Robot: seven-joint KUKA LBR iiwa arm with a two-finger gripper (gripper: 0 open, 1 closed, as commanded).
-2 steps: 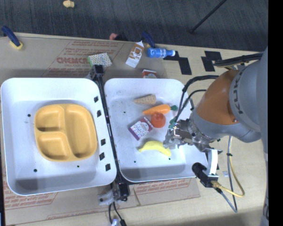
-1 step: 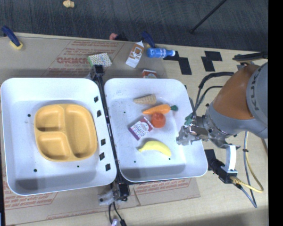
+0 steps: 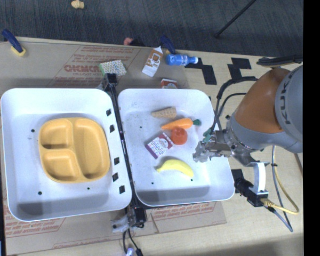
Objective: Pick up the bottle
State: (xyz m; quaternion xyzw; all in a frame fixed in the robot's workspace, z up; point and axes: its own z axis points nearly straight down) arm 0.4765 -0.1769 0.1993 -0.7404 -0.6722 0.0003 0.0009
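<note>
A small blue bottle [image 3: 180, 60] lies on its side on the cardboard bench top, just behind the far edge of the right bin [image 3: 129, 143], outside both bins. My gripper [image 3: 202, 151] hangs low over the right side of the right bin, close to its right wall. It is to the right of a red round fruit [image 3: 179, 136] and a banana [image 3: 175, 167]. The bottle is well away from it, toward the back. Nothing is seen in its grasp.
The right bin also holds a carrot [image 3: 177, 125], a tan cone-shaped piece [image 3: 164, 112] and a purple packet [image 3: 158, 144]. In the left bin [image 3: 16, 185] rests a yellow divided plate [image 3: 73, 149]. A small carton [image 3: 152, 62] and a patterned sponge [image 3: 112, 67] lie behind the bins.
</note>
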